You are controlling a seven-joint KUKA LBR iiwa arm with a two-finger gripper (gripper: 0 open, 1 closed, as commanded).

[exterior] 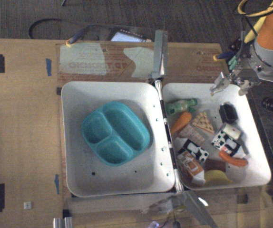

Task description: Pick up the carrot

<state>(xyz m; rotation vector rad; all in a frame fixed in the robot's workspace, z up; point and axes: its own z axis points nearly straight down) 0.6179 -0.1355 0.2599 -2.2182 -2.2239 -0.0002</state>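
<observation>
One claw (230,84), spread and holding nothing, is being held up-right of the carrot (180,123) lying in the right bin (260,141).

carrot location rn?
Camera view: carrot lies in the right bin, near its left wall, just below the green bottle and left of the waffle.

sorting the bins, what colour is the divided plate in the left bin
Teal divided plate, seen in the camera view.
</observation>
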